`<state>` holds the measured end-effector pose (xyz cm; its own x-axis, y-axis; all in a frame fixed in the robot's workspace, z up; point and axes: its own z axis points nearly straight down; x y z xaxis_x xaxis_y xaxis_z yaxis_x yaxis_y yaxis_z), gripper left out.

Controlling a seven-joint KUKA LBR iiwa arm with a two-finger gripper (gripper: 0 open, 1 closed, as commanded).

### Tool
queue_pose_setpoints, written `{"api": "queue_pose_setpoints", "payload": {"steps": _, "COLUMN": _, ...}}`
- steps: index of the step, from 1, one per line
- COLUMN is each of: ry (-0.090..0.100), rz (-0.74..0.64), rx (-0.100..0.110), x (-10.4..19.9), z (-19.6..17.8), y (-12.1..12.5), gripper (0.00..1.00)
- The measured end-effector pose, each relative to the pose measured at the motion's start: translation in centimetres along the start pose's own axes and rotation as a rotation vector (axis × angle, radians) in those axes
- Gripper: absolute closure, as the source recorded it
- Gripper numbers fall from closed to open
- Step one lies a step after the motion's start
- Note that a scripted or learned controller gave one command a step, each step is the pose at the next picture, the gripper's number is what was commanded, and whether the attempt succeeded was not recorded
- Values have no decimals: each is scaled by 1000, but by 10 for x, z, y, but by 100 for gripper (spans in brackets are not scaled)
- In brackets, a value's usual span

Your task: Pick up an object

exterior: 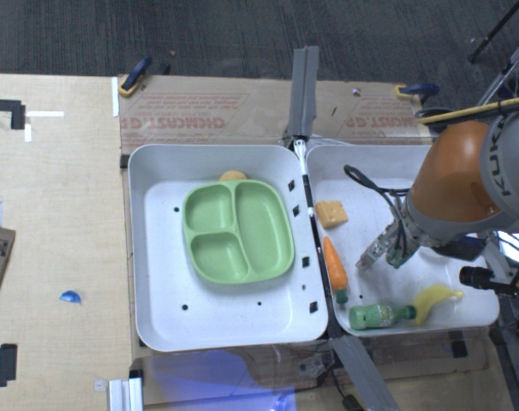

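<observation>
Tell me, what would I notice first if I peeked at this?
Probably the big green plate with three compartments, lying in the left bin. Next, the grey arm's orange band over the right bin, its gripper hanging above the floor near the carrot, the green bottle and the banana.

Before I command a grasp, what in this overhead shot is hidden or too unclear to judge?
- Gripper: small and blurred; finger state unclear.
- Right white bin: its right part is covered by the grey-and-orange arm.
- Small yellowish object: mostly hidden behind the green divided plate.
- Yellow banana: blurred outline.
</observation>
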<state>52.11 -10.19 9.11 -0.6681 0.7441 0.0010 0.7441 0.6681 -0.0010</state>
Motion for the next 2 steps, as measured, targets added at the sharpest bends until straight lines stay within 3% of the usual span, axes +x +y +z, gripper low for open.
{"api": "queue_pose_setpoints", "payload": {"steps": 1, "ry": -4, "rz": -70, "rx": -2, "x": -79, "z": -77, "y": 4, "gripper": 100}}
{"api": "queue_pose_setpoints", "payload": {"steps": 2, "ry": -5, "rz": -87, "rx": -2, "x": -95, "z": -149, "y": -31, "gripper": 100}}
